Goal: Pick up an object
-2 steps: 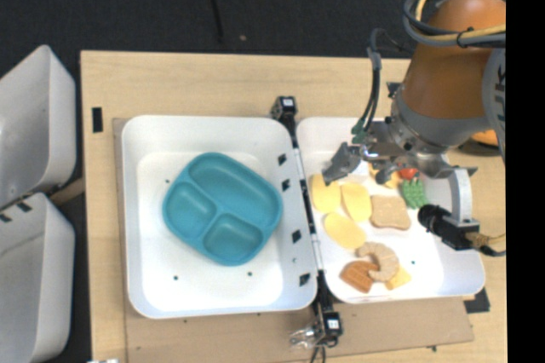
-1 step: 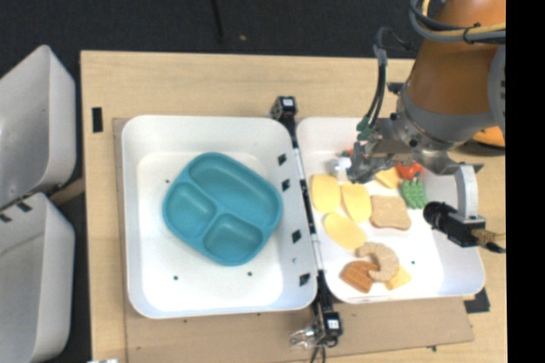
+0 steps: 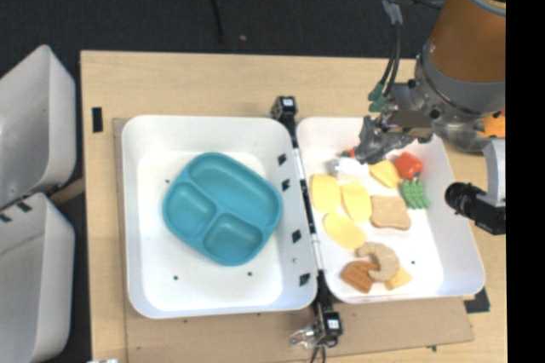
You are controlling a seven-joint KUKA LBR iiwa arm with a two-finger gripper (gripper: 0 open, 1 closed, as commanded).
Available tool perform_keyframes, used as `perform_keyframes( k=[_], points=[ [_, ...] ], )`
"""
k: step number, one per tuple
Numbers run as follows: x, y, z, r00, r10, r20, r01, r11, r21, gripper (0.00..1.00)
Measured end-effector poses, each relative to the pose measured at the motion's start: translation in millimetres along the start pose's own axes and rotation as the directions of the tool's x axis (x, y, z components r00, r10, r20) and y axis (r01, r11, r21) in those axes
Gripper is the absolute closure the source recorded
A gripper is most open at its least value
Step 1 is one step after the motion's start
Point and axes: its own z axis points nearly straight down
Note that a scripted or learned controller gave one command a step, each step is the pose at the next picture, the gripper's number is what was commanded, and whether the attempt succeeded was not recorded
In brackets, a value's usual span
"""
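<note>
Item one: the left bin carries a blue divided plate, lying near the bin's middle and turned at a slant.

Item two: the right bin carries the small food pieces. I count three pale yellow slices along its left side, close to the divider; a slice of toast just right of them; a green leafy piece toward the right wall; a red piece just above the green one; a yellow wedge touching the red piece's left side. Near the front edge sits a cluster of brown and tan pieces.

Item three: the gripper hangs over the rear part of the right bin, just above the yellow wedge and beside a small white piece. From my station I cannot tell how it is set, nor whether anything is in its grasp; the wrist body covers it.

Item four: the wooden bench bears both bins.
</note>
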Motion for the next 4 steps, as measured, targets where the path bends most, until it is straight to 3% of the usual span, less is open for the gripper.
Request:
perform_keyframes(
  k=[1,2,3,4],
  points=[
    [47.1,-1.1,50.9,1.0,-0.001,0.002,0.001,1.0,0.017,1.0],
    [39.1,0.0,1.3,1.0,0.001,0.001,-0.001,1.0,0.008,1.0],
    [144.9,0.5,-44.4,1.0,-0.007,-0.002,0.007,1.0,0.01,1.0],
    [218.8,3.1,-7.9,1.0,-0.004,0.002,0.004,1.0,0.019,1.0]
  ],
)
